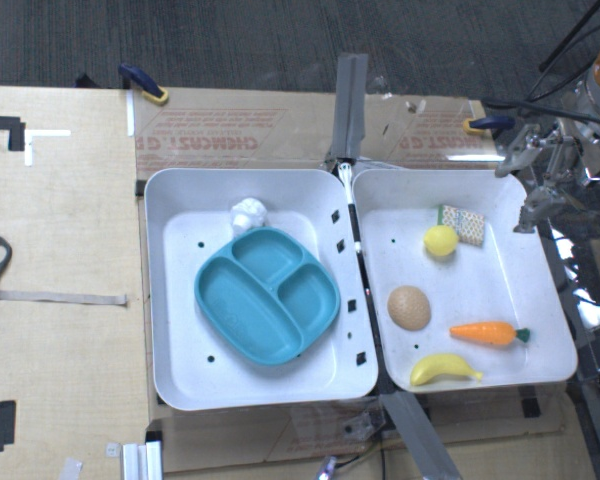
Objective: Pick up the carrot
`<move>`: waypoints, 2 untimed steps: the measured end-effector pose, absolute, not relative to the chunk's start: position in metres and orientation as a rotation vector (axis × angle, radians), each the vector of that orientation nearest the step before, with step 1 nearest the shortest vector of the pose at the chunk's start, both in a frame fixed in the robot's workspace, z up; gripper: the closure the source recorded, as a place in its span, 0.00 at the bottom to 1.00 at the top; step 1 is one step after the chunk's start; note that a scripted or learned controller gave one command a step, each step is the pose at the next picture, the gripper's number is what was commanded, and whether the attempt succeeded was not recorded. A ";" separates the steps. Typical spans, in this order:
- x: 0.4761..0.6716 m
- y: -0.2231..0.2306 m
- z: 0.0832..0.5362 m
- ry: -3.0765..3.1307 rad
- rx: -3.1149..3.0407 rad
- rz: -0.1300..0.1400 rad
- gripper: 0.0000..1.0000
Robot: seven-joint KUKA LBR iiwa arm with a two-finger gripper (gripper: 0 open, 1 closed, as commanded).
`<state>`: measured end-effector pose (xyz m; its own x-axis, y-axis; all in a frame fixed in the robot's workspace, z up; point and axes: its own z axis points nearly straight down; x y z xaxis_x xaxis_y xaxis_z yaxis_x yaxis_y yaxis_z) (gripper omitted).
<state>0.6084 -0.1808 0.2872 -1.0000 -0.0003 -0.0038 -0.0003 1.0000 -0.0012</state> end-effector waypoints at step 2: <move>0.526 -0.131 0.095 3.139 -0.015 0.000 0.00</move>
<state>0.5258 -0.1313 0.0945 -1.0000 -0.0093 -0.0021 -0.0093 1.0000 -0.0001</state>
